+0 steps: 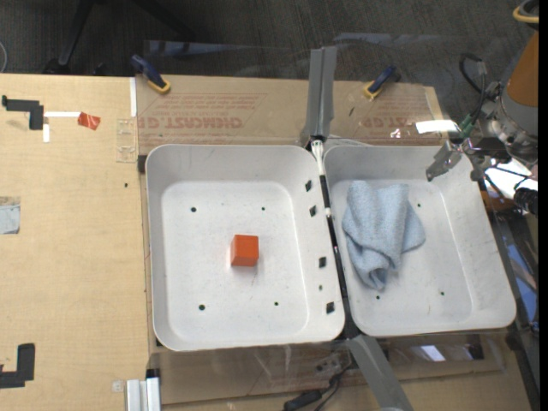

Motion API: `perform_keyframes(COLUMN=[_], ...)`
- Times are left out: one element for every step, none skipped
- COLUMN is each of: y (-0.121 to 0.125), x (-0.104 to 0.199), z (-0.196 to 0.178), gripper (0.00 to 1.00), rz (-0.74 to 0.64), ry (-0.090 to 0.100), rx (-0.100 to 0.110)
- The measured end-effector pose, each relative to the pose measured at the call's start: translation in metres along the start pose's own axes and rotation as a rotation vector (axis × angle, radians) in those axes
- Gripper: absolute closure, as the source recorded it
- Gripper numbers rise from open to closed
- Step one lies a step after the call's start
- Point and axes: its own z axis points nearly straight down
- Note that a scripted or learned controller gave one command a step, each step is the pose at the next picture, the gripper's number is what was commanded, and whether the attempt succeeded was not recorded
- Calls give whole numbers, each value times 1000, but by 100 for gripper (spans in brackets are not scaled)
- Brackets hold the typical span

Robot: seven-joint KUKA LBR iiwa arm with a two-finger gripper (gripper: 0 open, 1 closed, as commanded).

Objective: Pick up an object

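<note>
The gripper (pixel 445 163) is hanging over the far right corner of the right bin (pixel 479 315), its fingers too small and dark to make out — whether they are parted or closed I cannot tell, and nothing is showing between them. The arm is running off the right edge, mostly cut off. A grey-blue cloth (pixel 383 229) is lying crumpled toward that bin's left wall, long axis running far-to-near. An orange block (pixel 245 251) is sitting near the left bin's (pixel 171 315) centre — no clear long axis.

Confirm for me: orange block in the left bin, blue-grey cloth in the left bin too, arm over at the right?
Not quite. The camera view shows the cloth in the right bin, not the left. The orange block does sit in the left bin, and the arm is at the right.
</note>
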Motion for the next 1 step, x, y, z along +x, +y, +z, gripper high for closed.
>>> perform_keyframes(y=[-8], x=[64], z=[74], gripper=[0], rz=[221], ry=[0], rx=[1])
